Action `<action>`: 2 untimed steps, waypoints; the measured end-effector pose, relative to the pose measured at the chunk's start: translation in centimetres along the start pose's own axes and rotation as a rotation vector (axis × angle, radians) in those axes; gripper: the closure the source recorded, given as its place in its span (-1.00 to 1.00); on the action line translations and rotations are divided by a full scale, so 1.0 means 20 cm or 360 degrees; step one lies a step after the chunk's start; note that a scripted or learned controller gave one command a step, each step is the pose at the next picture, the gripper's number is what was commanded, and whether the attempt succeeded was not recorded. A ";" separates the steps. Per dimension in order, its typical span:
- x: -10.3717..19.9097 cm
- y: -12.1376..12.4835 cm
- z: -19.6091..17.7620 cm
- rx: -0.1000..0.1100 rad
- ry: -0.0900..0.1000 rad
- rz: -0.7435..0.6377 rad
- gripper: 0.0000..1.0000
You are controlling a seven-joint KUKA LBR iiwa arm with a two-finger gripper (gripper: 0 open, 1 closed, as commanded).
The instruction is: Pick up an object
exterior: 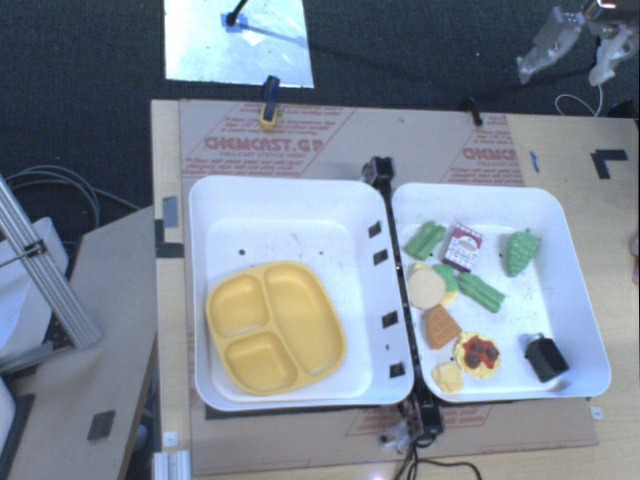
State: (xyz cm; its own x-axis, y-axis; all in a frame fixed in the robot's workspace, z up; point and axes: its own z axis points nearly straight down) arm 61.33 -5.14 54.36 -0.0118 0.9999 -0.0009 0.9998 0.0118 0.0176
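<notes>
The right bin (575,268) holds several toy foods: a green pod (425,238), a maroon-and-white packet (462,247), a bumpy green piece (520,251), a cream disc (426,288), a long green piece (480,291), an orange wedge (441,325), a small pizza (478,354), a pale yellow bit (447,376) and a black block (545,358). My gripper (576,54) hangs at the top right corner, well beyond the bins' far edge. Its two grey fingers stand apart with nothing between them.
In the left bin (290,213) lies a yellow divided tray (275,325). A shiny metal sheet (238,26) lies on the dark floor at the back. A yellow clip (269,116) sits on the bench's far edge. A metal frame (45,268) stands at left.
</notes>
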 end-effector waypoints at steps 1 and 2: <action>-0.02 0.00 -0.02 0.0016 -0.0002 0.0005 1.00; -0.02 0.00 -0.08 0.0011 -0.0003 -0.0002 1.00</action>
State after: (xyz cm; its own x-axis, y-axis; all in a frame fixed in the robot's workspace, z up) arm 61.32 -5.61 55.87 -0.0127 0.9999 -0.0030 0.9999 0.0128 0.0108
